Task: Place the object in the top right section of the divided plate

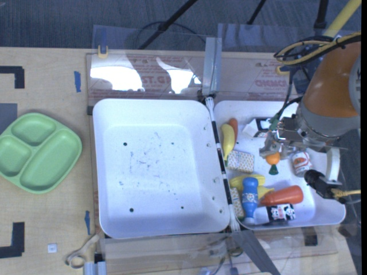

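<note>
The green divided plate (38, 152) lies on the bench at the far left, outside both bins, with nothing in its sections. My gripper (275, 152) hangs over the middle of the right bin (332, 211), below the grey arm with its orange band. A small orange toy with a green tip (273, 160) sits between the fingertips, and the gripper looks shut on it. Whether the toy is lifted off the bin floor I cannot tell.
The right bin also holds a banana (227, 140), a waffle-like block (241, 161), a blue bottle (250, 198), an orange-red toy (282, 195), a cow-patterned carton (280, 213) and a small can (300, 163). The left bin (155, 165) lies between my gripper and the plate.
</note>
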You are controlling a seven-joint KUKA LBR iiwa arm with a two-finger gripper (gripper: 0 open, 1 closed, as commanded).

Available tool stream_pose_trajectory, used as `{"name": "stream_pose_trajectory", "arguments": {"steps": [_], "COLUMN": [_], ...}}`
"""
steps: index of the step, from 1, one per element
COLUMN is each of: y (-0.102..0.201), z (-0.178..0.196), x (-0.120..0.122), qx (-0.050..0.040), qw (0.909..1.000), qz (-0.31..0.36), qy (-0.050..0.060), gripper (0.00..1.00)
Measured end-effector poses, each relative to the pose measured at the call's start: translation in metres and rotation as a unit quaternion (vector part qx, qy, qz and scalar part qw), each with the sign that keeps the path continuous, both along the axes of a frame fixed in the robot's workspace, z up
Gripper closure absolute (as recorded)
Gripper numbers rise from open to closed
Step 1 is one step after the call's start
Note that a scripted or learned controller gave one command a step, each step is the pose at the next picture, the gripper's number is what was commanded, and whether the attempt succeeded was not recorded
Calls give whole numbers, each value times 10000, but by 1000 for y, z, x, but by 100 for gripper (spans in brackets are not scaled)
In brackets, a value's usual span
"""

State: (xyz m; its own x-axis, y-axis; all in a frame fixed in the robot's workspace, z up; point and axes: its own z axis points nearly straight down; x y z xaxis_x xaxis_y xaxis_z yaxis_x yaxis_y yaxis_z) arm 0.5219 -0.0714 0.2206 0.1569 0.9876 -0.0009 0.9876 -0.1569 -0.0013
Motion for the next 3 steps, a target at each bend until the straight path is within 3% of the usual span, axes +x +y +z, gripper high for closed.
{"name": "stream_pose_trajectory", "arguments": {"steps": [1, 2, 3], "y": [71, 91, 154], "z": [0, 37, -14], "x": [-43, -2, -43], "qx": [13, 3, 7], "qw": [9931, 9860, 9917], "qz": [1176, 1668, 1282], "qy": [9, -13, 7], "gripper": [100, 100, 100]}}
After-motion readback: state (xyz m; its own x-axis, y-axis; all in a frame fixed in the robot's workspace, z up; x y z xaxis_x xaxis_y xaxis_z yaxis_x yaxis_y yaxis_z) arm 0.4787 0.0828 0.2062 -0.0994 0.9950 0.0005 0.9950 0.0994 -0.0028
